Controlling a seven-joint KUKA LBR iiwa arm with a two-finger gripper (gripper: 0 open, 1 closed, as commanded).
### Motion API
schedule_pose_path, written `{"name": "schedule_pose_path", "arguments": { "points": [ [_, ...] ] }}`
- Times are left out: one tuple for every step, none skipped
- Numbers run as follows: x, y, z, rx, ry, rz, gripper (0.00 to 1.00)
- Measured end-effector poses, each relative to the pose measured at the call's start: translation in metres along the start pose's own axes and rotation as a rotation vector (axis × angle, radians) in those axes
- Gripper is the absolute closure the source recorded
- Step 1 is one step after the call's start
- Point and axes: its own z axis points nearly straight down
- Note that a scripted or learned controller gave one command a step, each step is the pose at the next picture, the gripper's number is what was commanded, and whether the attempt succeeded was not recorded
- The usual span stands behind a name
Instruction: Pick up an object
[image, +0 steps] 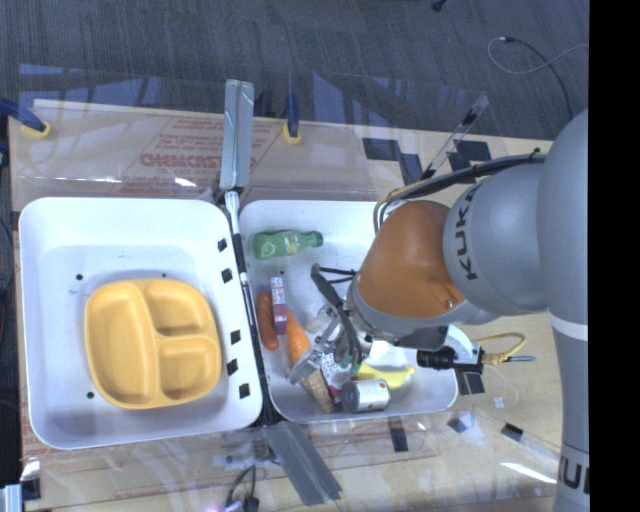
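Observation:
The right bin (345, 215) holds several small objects. A green bottle (285, 243) lies near its far edge. A brown sausage (267, 321), a slim pink-and-red tube (279, 304) and an orange carrot (298, 343) lie along its left side. A silver can (367, 395), a yellow banana (392, 376) and a tan cone-like piece (318, 390) sit at the near edge. My gripper (326, 360) hangs low over the bin's near-left part, just right of the carrot and above the cone and can. The wrist hides what lies under it.
The left bin (40, 300) carries a yellow divided plate (152, 341). A grey bar (237, 135) stands between the bins at the back. The arm's orange band (405, 265) and grey body cover the right bin's right half.

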Motion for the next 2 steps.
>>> {"name": "schedule_pose_path", "arguments": {
  "points": [
    [0.0,0.001,-0.009,0.0,-0.001,-0.005,1.0],
    [-0.004,-0.035,0.001,0.0,0.001,0.044,1.0]
  ]
}}
